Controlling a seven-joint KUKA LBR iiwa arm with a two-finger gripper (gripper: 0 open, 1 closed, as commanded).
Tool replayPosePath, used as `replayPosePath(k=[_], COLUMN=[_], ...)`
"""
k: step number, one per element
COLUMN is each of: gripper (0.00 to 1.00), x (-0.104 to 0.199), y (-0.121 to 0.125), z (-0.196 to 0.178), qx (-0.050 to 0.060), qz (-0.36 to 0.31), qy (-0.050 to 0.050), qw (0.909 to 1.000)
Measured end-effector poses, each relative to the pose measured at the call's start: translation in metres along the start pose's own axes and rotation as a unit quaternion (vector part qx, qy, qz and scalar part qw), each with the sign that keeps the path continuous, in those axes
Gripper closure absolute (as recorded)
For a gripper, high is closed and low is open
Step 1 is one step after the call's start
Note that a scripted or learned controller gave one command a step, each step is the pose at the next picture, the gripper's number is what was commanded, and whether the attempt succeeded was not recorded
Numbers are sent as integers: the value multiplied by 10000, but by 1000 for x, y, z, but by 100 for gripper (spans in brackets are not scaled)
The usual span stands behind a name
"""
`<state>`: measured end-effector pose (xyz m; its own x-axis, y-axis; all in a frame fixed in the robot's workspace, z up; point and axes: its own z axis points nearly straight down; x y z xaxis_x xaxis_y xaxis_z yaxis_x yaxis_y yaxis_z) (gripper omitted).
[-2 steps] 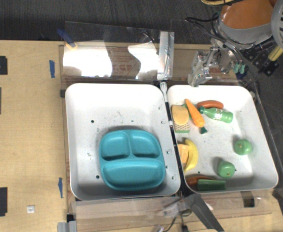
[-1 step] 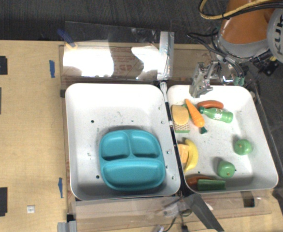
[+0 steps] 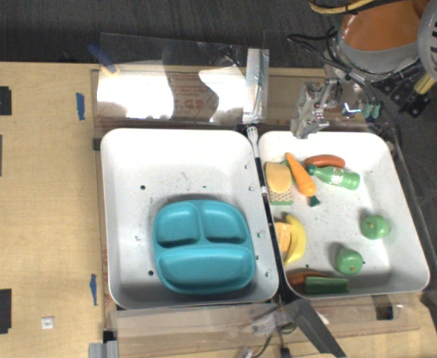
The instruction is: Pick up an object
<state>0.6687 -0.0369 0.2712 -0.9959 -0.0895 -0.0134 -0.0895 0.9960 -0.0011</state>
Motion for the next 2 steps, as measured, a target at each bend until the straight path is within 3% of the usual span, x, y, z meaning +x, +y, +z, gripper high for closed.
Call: replayPosePath(k=[1, 2], gripper=[100, 100], x=[98, 55], y=[-26, -18], z=[-19, -31], qx=[4, 1], qz=[276, 1162], qy=[21, 18], qw=[9996, 9932])
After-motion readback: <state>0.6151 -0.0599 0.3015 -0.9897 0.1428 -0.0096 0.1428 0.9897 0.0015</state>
